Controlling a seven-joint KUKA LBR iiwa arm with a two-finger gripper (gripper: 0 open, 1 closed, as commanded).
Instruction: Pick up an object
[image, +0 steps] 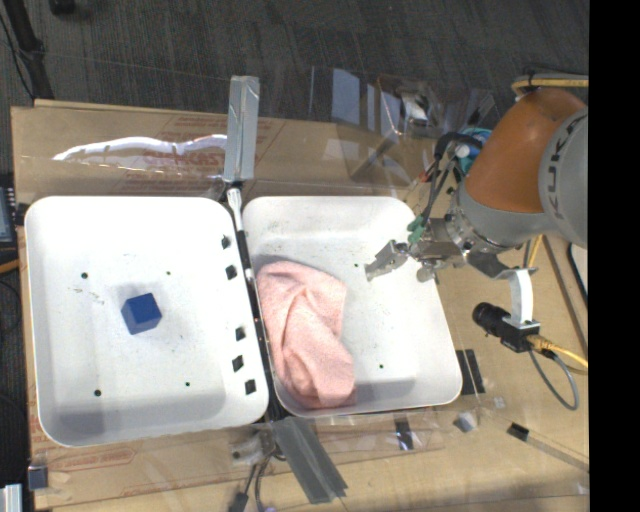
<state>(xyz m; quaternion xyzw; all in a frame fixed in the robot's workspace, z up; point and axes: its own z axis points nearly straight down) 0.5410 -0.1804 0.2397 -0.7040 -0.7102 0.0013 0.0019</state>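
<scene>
Right bin (430, 370), white, shallow: holds one pink cloth (305, 330), crumpled, lying against the bin's left wall and reaching toward its near edge. Left bin (60, 400), white, shallow: holds one blue cube (141, 312), left of centre, well apart from the walls. Gripper (383, 262): above the right bin's far right part, beside the cloth and not touching it; nothing between its fingers; how far they are spread cannot be told. Arm (520, 170), grey with orange band, enters from the right.
</scene>
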